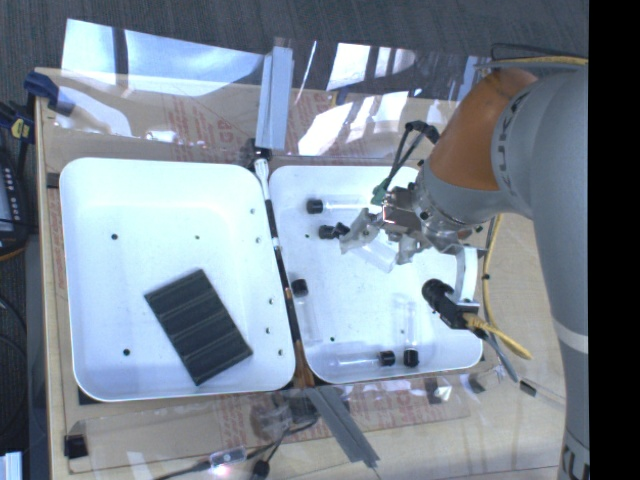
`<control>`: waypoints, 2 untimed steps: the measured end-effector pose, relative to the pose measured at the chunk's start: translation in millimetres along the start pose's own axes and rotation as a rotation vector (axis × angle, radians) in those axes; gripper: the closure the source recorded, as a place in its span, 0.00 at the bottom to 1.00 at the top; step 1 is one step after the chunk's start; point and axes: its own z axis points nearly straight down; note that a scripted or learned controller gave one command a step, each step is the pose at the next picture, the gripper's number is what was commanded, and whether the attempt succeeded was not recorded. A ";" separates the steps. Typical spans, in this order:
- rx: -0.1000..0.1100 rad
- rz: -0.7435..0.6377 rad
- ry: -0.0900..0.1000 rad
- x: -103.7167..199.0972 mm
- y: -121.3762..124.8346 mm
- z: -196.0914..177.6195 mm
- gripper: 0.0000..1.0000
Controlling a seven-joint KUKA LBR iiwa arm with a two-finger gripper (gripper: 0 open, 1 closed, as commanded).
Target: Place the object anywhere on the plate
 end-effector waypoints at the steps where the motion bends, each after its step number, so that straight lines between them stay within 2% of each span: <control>1: -0.004 -0.129 -0.002 94.7 38.7 -10.5 1.00; 2: 0.001 0.109 -0.004 155.9 -40.1 22.5 1.00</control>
